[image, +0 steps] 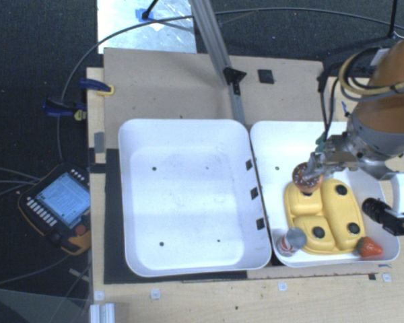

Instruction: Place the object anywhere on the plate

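A yellow plate with several hollows lies in the right bin, toward its front. A small round brown and pink object sits at the plate's far left corner, over its rim. My gripper hangs directly above and just right of that object, very close to it or touching it. The arm's grey and orange body covers the bin's far right part. I cannot make out whether the object is held.
A small grey and red item lies by the plate's front left corner. A red strawberry-like piece rests at its front right corner. The left bin adjoins on the left. A slanted metal pole stands behind the bins.
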`<move>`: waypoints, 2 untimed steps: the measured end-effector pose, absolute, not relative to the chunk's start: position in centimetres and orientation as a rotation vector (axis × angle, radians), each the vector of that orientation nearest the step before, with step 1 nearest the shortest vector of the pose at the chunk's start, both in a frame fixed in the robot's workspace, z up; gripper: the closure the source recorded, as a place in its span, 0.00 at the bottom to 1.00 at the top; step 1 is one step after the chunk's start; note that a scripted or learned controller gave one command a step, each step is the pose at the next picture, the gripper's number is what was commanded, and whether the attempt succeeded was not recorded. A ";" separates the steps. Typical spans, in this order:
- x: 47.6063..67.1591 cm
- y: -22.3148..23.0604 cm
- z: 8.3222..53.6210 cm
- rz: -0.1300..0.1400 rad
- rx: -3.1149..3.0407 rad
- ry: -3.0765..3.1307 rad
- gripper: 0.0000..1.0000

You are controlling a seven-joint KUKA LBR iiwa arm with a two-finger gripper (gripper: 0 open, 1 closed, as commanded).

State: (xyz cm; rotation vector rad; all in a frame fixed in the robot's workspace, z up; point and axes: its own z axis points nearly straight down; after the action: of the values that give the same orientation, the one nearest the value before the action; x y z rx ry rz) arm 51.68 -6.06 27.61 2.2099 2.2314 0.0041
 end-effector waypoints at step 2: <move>52.4 5.3 26.0 0.005 2.209 2.235 1.00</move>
State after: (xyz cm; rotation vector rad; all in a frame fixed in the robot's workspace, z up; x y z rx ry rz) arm 52.36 5.35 26.00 2.2091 2.2346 0.0050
